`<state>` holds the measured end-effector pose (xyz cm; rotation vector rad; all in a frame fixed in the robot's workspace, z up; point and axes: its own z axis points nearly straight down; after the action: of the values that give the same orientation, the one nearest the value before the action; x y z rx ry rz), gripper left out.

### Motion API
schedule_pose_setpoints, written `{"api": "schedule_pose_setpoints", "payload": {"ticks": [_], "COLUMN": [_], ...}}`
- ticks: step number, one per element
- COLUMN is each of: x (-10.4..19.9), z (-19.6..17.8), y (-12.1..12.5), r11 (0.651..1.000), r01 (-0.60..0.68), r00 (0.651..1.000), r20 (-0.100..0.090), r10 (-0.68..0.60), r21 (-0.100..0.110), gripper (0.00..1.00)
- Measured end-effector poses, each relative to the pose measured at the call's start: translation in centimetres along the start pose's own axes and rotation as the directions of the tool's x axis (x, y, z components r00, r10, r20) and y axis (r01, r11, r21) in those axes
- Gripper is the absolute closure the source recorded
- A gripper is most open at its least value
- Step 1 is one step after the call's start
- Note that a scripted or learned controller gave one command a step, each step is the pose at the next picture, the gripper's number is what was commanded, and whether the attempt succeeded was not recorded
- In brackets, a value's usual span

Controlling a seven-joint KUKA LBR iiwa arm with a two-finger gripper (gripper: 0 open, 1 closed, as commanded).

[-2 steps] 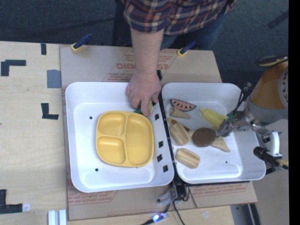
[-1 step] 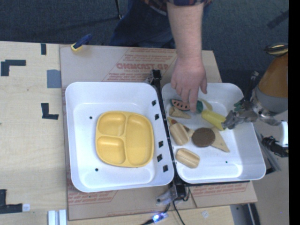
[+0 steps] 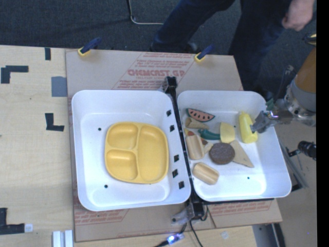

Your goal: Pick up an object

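The right bin [image 3: 267, 181] holds several toy foods: a watermelon slice [image 3: 200, 115], a green piece [image 3: 209, 135], a yellow block [image 3: 227, 132], a long yellow piece [image 3: 247, 127], a brown disc [image 3: 222, 153], a tan wedge [image 3: 243, 159] and two bread-like pieces [image 3: 195, 146] [image 3: 205, 173]. My gripper [image 3: 261, 122] reaches in over the bin's right rim. It sits just right of the long yellow piece, close to or touching it. Whether that piece lies between the gripper's tips is unclear.
The left bin [image 3: 87, 112] holds a yellow divided plate [image 3: 137, 152]. A black divider [image 3: 177, 138] runs between the bins. A person [image 3: 257, 14] stands behind the bench at top right. Cardboard [image 3: 149, 71] lies under both bins.
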<state>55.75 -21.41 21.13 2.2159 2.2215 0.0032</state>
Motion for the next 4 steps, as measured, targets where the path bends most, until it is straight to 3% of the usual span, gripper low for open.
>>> {"api": "schedule_pose_setpoints", "payload": {"ticks": [1,4], "x": [0.1,16.1], "z": [-1.4,-3.0], "y": [0.1,0.1], "r11": [1.000,1.000], "r01": [-0.001,0.004], "r00": [1.000,1.000], "r20": [-0.001,-0.003], "r10": [0.001,-0.004], "r21": [0.003,0.006], "gripper": [1.00,1.00]}}
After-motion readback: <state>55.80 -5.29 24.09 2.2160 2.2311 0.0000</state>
